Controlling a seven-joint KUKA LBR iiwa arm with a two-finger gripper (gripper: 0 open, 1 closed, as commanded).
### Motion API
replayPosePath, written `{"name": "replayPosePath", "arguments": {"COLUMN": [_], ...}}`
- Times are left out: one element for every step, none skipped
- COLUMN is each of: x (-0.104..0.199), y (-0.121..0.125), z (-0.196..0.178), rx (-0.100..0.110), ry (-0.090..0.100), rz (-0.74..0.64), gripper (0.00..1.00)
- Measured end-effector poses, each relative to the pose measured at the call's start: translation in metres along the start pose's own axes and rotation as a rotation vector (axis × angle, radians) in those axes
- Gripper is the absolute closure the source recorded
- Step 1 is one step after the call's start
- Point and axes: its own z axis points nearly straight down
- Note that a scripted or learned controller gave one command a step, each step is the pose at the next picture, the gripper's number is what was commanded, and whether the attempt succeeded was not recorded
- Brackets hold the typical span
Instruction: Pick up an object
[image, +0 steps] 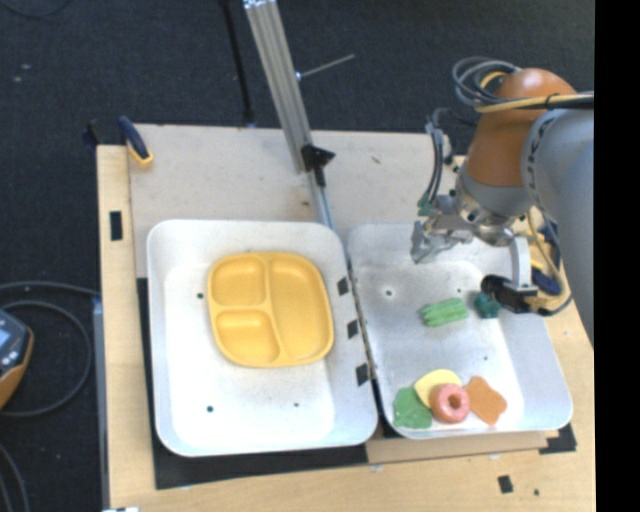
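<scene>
My gripper (428, 245) hangs over the far end of the right bin (395, 270), below the arm's orange band. A green oblong piece (443, 312) lies on the bin floor a short way in front of it, with a small teal piece (487, 306) just to its right. At the bin's near edge sit a yellow disc (436, 383), a pink ring (451, 404), an orange piece (487, 400) and a green piece (410, 409), packed close together. Nothing is seen held by the gripper.
The left bin (180, 400) holds a yellow divided plate (270, 307). A slanted metal pole (285, 90) rises from the bench behind the bins. A blue and yellow clamp (135, 140) sits at the bench's far left corner.
</scene>
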Motion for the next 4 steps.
{"name": "replayPosePath", "arguments": {"x": [0.003,0.001,0.057,0.102], "y": [0.005,0.006,0.000,-0.008], "z": [-0.046,-0.076,-0.085,-0.076], "rx": [0.001,0.003,0.006,0.009], "ry": [0.001,0.001,0.003,0.002], "rz": [0.000,-0.001,-0.004,-0.003], "gripper": [1.00,1.00,1.00,1.00]}}
